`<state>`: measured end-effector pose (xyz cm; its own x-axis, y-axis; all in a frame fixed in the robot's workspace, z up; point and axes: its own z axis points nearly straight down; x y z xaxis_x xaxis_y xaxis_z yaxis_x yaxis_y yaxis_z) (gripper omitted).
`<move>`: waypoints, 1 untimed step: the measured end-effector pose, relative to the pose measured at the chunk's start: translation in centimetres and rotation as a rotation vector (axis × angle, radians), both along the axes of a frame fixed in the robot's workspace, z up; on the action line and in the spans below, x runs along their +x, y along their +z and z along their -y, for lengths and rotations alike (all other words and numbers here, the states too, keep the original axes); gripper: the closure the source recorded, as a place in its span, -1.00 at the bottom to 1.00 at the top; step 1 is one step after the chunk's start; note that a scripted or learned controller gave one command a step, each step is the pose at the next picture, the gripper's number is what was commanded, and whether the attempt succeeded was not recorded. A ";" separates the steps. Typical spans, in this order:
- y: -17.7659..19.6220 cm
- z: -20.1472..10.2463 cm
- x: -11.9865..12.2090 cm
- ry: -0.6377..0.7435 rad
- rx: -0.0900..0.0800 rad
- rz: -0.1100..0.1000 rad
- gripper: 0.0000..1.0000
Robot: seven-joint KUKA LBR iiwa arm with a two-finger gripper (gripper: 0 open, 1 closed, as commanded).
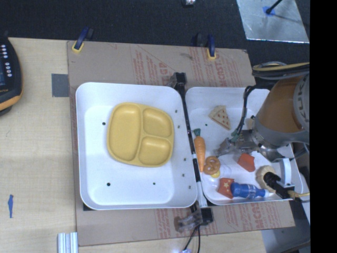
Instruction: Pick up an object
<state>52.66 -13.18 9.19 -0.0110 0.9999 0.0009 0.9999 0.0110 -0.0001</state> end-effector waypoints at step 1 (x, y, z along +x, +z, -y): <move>0.0 3.2 -4.7 -0.011 0.001 -0.005 -1.00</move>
